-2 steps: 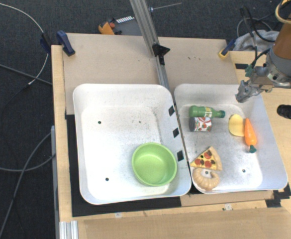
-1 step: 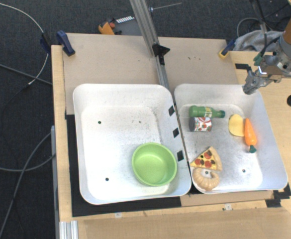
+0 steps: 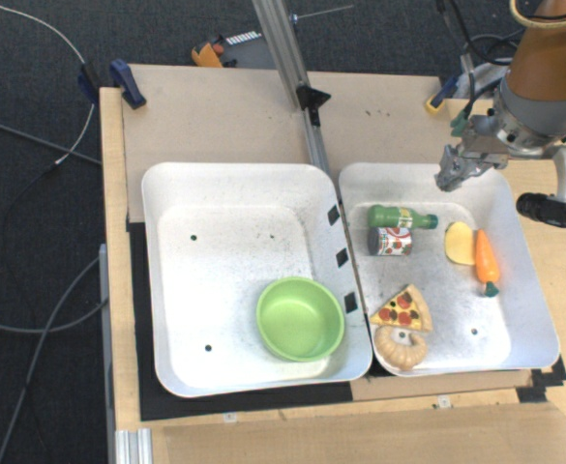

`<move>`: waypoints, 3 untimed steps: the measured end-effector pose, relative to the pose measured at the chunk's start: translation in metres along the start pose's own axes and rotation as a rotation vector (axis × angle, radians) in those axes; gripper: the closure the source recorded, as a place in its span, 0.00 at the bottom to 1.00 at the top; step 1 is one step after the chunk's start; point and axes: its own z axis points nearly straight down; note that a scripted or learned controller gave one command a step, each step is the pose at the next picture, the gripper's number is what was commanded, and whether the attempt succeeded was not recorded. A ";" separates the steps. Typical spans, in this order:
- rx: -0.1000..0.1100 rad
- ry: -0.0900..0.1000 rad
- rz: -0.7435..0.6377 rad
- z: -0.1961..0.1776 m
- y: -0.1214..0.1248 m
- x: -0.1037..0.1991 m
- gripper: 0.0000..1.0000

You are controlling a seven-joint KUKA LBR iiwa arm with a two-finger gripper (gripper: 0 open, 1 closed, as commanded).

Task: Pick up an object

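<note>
The grey two-finger gripper [image 3: 454, 175], grip state unclear, hovers above the right white bin [image 3: 524, 303], yet to descend onto a toy.

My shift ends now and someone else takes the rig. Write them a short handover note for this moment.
Gripper: above the far rim of the right bin, nothing between its fingers; open or shut cannot be told.
Right bin holds: green bottle lying on its side, small can just in front of it, yellow piece touching the carrot, pizza slice, bagel at the near rim.
Left bin holds a green bowl.
Done: nothing picked.
Left: descend on one object, probably the bottle or yellow piece nearest, grasp, lift.
</note>
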 end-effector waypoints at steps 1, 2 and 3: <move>0.000 0.000 0.001 -0.001 -0.010 0.043 1.00; 0.000 0.001 -0.001 -0.009 -0.018 0.103 1.00; 0.001 0.001 -0.001 -0.010 -0.030 0.163 1.00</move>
